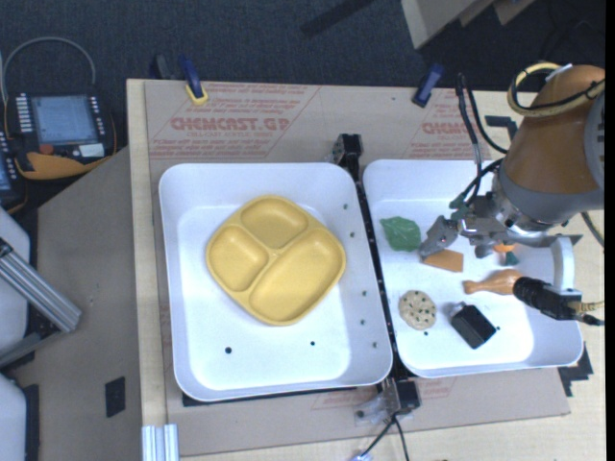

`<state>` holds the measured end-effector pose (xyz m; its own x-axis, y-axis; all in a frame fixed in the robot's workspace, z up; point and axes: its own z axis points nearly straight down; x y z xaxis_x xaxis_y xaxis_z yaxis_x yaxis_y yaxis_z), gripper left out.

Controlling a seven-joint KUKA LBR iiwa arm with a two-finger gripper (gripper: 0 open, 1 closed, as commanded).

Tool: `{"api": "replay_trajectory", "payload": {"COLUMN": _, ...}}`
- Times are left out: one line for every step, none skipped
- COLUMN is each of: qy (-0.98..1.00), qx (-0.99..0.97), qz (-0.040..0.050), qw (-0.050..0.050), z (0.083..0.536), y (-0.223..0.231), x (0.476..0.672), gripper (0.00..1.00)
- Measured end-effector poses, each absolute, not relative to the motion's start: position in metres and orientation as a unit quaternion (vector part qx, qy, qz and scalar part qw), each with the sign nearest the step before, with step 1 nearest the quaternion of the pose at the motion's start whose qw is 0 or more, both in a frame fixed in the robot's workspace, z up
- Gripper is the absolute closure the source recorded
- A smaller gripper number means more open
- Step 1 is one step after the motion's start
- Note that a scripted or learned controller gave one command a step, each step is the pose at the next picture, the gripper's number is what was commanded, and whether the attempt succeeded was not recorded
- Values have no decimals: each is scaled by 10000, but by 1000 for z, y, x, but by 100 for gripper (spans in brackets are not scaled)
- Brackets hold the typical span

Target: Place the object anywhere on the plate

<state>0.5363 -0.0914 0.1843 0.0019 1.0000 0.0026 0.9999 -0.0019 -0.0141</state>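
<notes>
At right of centre I see my fingers (449, 239) spread over the orange wedge (443, 259), beside the green piece (401, 231); whether they touch it, I cannot tell.

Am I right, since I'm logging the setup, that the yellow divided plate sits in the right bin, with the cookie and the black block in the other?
Not quite. The camera view shows the yellow divided plate in the left bin. The cookie and the black block lie in the other, the right bin.
</notes>
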Motion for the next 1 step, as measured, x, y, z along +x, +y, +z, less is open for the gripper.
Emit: {"api": "replay_trajectory", "payload": {"qy": -7072, "qx": -7070, "qz": 4, "qw": 12, "z": 190, "y": -91, "x": 539, "gripper": 0}}
